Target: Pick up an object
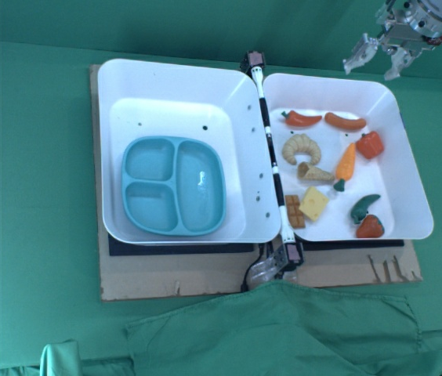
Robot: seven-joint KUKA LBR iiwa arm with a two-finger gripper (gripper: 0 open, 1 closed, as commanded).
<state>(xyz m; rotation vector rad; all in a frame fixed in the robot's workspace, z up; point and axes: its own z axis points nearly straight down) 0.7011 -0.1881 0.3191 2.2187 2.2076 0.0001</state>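
No text, label, brand, number or sign can be read on anything here; every surface is plain or too small to tell.

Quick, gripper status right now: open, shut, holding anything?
Gripper: open, nothing between its fingers, up above the right bin's far edge.

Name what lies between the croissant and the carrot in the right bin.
In the camera view, an ice cream cone lies between the croissant and the carrot, its tip toward the carrot's green end. The gripper hangs open above the bin's far rim.
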